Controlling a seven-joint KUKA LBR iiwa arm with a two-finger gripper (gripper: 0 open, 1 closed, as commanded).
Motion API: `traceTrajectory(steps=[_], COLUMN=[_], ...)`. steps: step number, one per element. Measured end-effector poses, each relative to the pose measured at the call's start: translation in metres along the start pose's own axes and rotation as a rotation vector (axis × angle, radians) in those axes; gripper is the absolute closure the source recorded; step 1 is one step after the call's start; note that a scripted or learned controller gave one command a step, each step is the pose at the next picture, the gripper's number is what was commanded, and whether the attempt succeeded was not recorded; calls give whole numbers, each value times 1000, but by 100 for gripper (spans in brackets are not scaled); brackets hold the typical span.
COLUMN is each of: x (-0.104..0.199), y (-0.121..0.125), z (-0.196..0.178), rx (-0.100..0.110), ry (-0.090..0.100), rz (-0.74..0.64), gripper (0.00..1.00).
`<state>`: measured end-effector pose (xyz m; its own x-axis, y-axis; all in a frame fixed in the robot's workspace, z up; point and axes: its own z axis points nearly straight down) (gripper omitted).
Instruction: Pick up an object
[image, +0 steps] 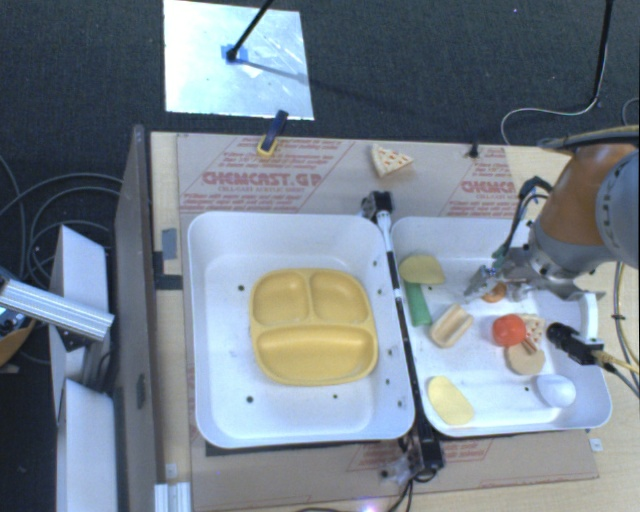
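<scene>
The gripper (490, 285) hangs low in the right bin (600, 405), over a small orange piece (495, 294); whether it grips or is released cannot be told. No pickup looks complete. Just beside lie a tan roll (450, 326) and red tomato (509, 329); a yellow tray (312, 325) occupies the left bin (215, 300).

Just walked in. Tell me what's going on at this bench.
A grey and orange robot arm reaches in from the right, its claw low over the back of the right bin, above a small orange piece. Nothing is visibly gripped. That bin also holds a red tomato, a green stick, a bread roll and other toy food. The left bin holds a yellow divided plate. A cheese wedge lies outside on the board.
</scene>
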<state>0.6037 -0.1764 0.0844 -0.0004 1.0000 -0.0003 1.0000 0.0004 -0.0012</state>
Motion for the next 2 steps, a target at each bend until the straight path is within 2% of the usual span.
traceTrajectory(steps=[1,2], x=[-12,-12], y=[69,36], z=[-71,4], rx=[-13,3], ry=[-4,1], rz=[-6,0], gripper=[0,0])
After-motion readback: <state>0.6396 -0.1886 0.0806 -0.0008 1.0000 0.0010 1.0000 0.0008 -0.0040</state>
